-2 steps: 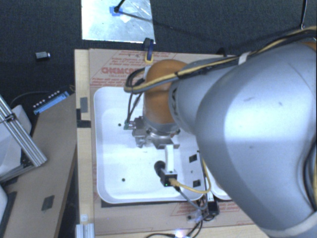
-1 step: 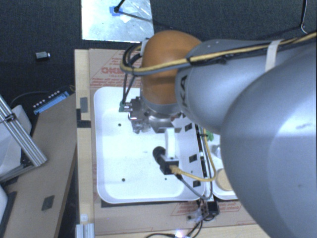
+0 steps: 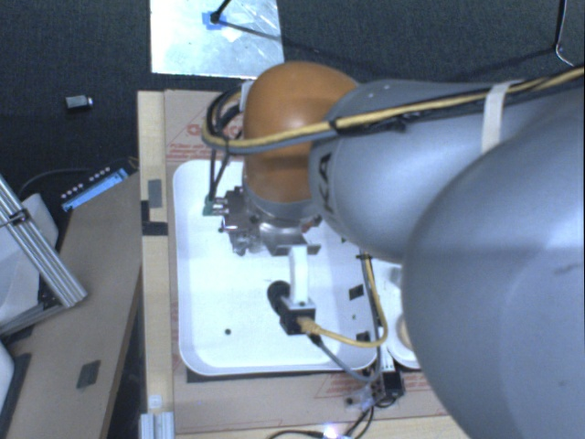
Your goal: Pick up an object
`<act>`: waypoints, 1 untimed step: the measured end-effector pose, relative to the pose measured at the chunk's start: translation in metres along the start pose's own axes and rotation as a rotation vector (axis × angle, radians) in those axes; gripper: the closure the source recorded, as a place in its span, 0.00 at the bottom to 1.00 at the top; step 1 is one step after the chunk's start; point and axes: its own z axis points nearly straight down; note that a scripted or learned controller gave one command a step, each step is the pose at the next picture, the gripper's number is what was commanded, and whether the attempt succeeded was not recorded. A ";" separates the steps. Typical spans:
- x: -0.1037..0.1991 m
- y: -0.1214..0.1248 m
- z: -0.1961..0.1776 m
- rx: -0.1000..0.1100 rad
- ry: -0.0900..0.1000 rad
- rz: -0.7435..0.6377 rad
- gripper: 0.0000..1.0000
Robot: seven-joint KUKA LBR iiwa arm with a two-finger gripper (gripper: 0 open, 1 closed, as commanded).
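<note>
One small dark speck (image 3: 228, 330) near white bin's (image 3: 196, 273) near edge; gripper (image 3: 265, 233) over bin's middle, can't tell if open or closed

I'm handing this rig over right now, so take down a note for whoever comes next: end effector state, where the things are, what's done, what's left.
End effector: over the white bin on the view's left, under the arm's wrist. Whether it is open or shut cannot be told.
Things: a small dark speck and a small dark piece lie on that bin's floor, both too small to identify.
Done: no object is seen held.
Left: the whole pick, grasp and lift.
</note>
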 end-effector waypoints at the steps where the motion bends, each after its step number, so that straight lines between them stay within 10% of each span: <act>1: -0.125 -0.024 -0.040 -0.003 -0.005 0.017 1.00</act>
